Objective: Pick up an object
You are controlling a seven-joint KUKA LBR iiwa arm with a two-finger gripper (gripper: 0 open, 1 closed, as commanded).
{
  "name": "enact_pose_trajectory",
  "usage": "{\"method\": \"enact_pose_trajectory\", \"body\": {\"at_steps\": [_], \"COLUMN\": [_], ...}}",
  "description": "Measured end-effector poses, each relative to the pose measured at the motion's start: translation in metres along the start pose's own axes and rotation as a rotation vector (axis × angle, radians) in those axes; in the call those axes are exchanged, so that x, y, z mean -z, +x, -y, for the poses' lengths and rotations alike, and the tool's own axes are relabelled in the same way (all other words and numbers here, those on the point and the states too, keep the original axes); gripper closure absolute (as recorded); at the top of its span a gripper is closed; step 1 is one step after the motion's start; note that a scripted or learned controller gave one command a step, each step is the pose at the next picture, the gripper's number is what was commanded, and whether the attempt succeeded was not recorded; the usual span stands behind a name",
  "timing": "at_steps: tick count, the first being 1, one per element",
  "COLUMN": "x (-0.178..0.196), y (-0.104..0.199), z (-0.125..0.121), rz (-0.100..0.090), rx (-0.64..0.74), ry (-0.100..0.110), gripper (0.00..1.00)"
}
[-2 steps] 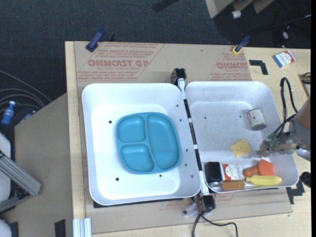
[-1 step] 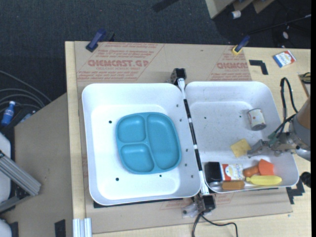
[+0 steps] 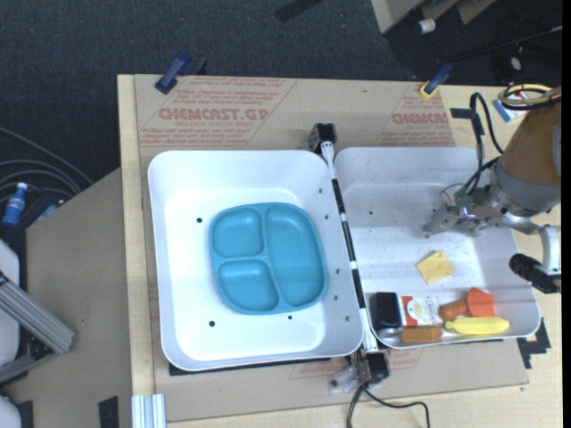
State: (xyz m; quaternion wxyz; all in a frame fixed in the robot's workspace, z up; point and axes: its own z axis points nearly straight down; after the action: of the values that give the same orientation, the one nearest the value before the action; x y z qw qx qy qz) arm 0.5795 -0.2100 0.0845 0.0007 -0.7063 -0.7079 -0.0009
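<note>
Tool [image 3: 443, 219]: low in the right bin, near its upper middle, fingers pointing left; whether it is open or closed cannot be told, and nothing shows clearly in its grip.
Arm [image 3: 535, 163]: comes in from the right, orange band above the grey wrist, over the right bin's right rim.
Right bin [image 3: 393, 163]: white and shallow, holding all the small things.
Cheese [image 3: 435, 267]: a yellow wedge, lying apart from the tool, below it, toward the bin's middle.
Orange block [image 3: 480, 301]: by the bin's lower right, touching the pile there.
Banana [image 3: 477, 326]: yellow, lying flat along the lower rim, just under the orange block.
Sausage [image 3: 421, 334]: brown, left of the banana, along the same rim.
Red-and-white packet [image 3: 419, 309]: between the black box and the orange block.
Black box [image 3: 385, 310]: in the lower left corner.
Left bin [image 3: 178, 239]: white, beside the right bin, edges touching.
Plate [image 3: 268, 257]: blue, three compartments, flat in the left bin's middle.
Bench [image 3: 223, 114]: brown board with red print, under both bins.
</note>
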Motion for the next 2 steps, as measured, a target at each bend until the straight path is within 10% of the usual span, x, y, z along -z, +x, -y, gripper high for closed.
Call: {"method": "enact_pose_trajectory", "body": {"at_steps": [1, 2], "x": [0.0, 0.013], "y": [-0.005, -0.007], "z": [-0.082, -0.083], "rz": [-0.012, -0.005], "rx": [0.003, 0.004], "ry": [0.005, 0.0], "gripper": [0.0, 1.0]}}
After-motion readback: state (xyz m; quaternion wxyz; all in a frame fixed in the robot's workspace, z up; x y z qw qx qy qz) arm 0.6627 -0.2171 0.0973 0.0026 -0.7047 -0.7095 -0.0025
